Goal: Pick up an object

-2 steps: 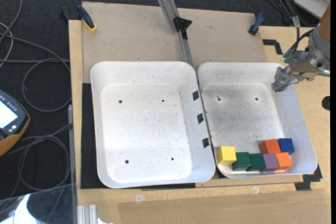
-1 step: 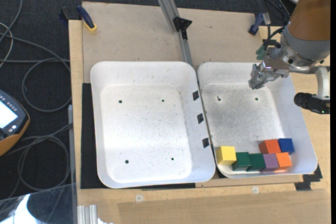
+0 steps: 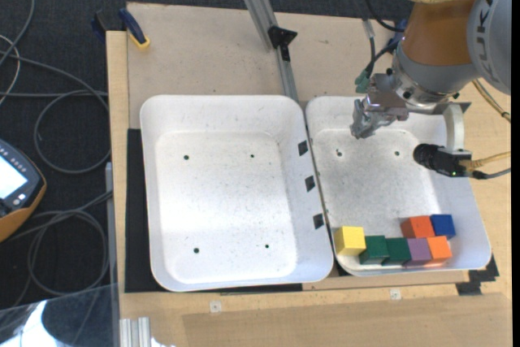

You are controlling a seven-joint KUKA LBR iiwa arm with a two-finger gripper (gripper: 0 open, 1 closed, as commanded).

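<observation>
My gripper [image 3: 363, 128] hangs over the far left part of the right bin [image 3: 370, 183], well above its floor, with nothing seen between its fingers. Several small blocks lie along that bin's near edge: a yellow block [image 3: 351, 239], a green block [image 3: 385, 249], a purple block [image 3: 418, 251], an orange block [image 3: 438, 248], a red-orange block [image 3: 420, 227] and a blue block [image 3: 443, 224]. All sit far from the gripper, toward the front.
The left bin [image 3: 219, 191] sits beside the right one on the wooden bench. A slanted metal pole [image 3: 258, 4] rises behind the bins. Cables lie on the dark floor at left.
</observation>
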